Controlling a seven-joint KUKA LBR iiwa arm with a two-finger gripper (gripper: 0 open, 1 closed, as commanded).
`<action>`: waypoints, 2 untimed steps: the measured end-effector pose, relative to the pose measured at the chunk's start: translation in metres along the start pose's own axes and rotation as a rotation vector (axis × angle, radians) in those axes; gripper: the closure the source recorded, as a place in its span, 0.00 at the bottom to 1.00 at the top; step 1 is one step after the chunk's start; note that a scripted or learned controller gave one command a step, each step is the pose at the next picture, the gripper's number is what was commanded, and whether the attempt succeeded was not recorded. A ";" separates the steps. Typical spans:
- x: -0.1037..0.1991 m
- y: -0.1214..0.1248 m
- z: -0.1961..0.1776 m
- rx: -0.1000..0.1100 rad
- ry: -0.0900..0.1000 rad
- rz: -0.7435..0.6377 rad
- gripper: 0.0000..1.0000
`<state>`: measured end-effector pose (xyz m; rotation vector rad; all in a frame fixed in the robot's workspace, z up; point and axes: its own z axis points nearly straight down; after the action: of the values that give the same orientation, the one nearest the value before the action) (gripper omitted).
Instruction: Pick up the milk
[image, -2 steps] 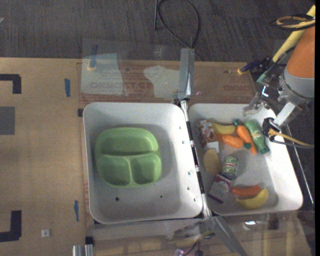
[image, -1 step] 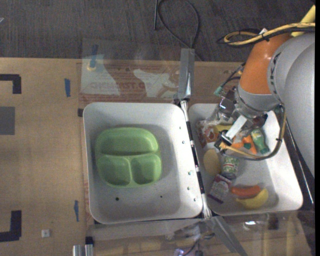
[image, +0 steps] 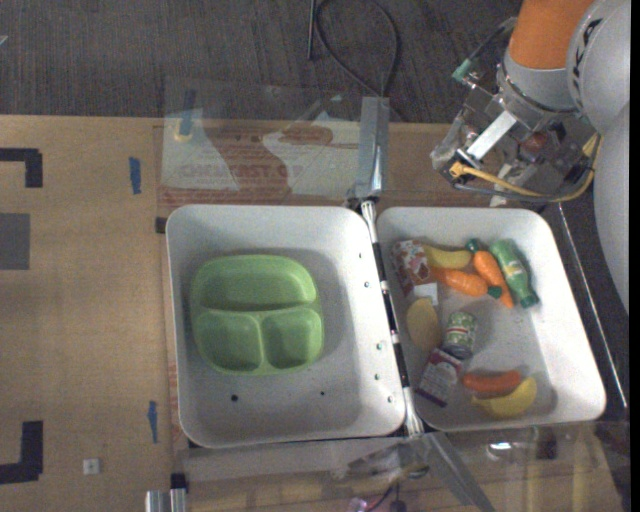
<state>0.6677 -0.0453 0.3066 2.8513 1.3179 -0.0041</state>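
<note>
Fixed overhead cam, slanted down, both bins (image: 190, 300) in frame.

Two white bins (image: 200, 400) sit on a tan tabletop (image: 80, 300) with blue tape marks. The divided plate (image: 257, 313) is lime green; carrots (image: 462, 281) orange, the bottle (image: 513, 271) green, the banana (image: 510, 400) yellow.

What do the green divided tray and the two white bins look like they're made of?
The green divided tray looks like moulded plastic, semi-matte: uniform colour, rounded compartment edges, soft highlights. The left white bin and right white bin look like thin formed plastic, possibly painted metal: smooth walls, rounded corners, faint sheen.
</note>
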 end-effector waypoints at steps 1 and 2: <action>-0.050 0.008 0.042 0.006 -0.003 0.124 0.00; -0.111 0.025 0.017 0.001 -0.001 0.302 0.00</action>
<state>0.6145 -0.1460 0.2904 3.0173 0.8738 -0.0054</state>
